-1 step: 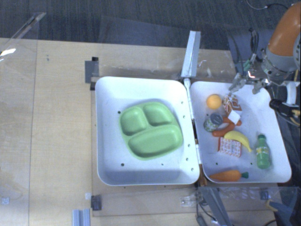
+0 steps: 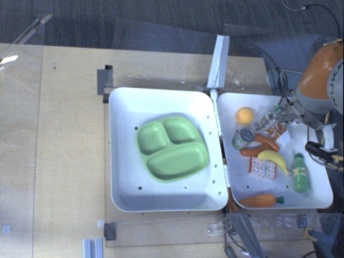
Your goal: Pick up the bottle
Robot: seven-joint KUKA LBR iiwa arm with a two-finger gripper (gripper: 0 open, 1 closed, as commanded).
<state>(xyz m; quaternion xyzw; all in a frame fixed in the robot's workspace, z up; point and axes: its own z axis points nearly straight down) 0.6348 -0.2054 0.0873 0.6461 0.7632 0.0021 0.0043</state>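
**Right bin (image 2: 314,200), near edge.** A carrot (image 2: 260,200) is noted lying along the near wall.

**Next beyond, toward the wall at the view's right.** The bottle (image 2: 300,175) is found here. It is green with a green cap, apparently lying flat on the bin floor and clear of its neighbours. Its long axis is judged to run near-to-far, with the cap at the far end.

**Toward the bin's middle.** A banana (image 2: 273,160) and a red-and-white packet (image 2: 262,168) are recorded, the two touching. Beyond them lie a red sausage (image 2: 259,144), a silver can (image 2: 242,138) and an orange ball (image 2: 244,115).

**Far side of the same bin.** The hand (image 2: 280,116) is observed over a crumpled wrapper (image 2: 275,129). Whether the hand is apart or together cannot be told (the clutter beneath masks its outline). Nothing is seen held in it.

**Governing relation.** The bottle lies on the near side of the hand and slightly to the view's right, with the banana's tip just beside the line between them. It is judged that the hand must be brought nearward and lowered. The grip should be taken across the bottle's width rather than along its length.

**Markings.** No brand or writing can be read on the bottle. Print is present on the packet but is too small to be made out.
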